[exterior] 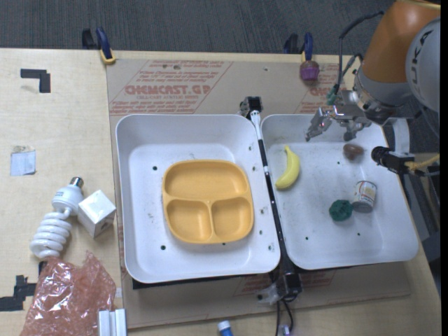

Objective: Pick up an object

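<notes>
Parted and gripping nothing, the jaws of the metal two-finger gripper (323,124) hang over the far edge of the shallow white right-hand bin (392,247); within that bin, the curved yellow banana (288,168) lies toward its left wall, the small brown rounded object (353,150) sits near its far right corner just beside the gripper, the small silver can on its side (364,195) rests toward its right wall, and the dark green crumpled lump (341,210) lies just left of the can; the yellow three-compartment plastic tray (208,201) fills the neighbouring white left-hand bin (140,257).
</notes>
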